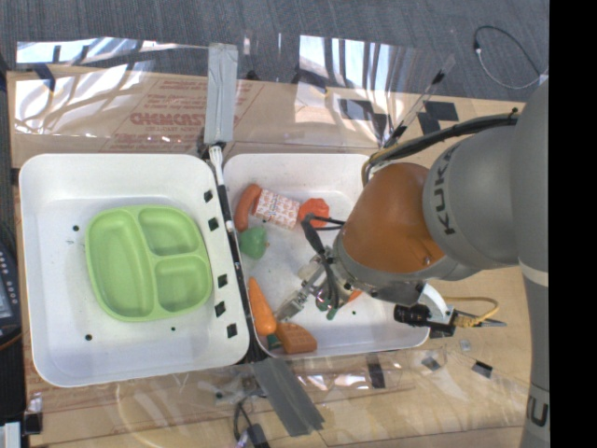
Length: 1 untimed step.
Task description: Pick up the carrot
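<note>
The carrot [260, 306] is a slim orange piece lying along the left wall of the right bin [392, 339], near its front corner. My gripper [306, 299] hangs low over the bin's front middle, just to the right of the carrot, tilted toward it. The view does not show anything held. The arm's orange wrist band [396, 222] and grey body cover the right half of this bin.
A brown-orange block [297, 340] lies by the carrot's front end. Further back are a green toy [253, 242], an orange sausage shape [246, 206], a patterned white can [277, 207] and a red piece [315, 210]. The left bin [47, 250] holds a green divided plate [149, 261].
</note>
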Motion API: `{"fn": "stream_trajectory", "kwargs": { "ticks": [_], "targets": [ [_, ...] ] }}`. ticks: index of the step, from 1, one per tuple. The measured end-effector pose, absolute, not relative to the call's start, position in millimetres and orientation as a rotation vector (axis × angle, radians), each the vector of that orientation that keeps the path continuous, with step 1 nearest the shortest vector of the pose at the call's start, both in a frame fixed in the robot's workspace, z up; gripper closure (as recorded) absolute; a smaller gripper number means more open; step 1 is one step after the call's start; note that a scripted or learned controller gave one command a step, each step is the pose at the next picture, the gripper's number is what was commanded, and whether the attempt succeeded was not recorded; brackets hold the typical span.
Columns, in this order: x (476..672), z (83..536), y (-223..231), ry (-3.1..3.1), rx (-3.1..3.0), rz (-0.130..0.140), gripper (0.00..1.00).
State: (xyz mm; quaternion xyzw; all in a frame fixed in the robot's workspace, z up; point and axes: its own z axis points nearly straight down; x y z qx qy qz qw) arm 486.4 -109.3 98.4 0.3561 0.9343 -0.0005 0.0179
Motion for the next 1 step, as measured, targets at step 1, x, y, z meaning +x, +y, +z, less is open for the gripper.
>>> {"fn": "stream_trajectory", "kwargs": {
  "ticks": [1],
  "targets": [
    [486.7,95.9,-106.5,2.702,1.568,-0.015,0.00]
  ]
}}
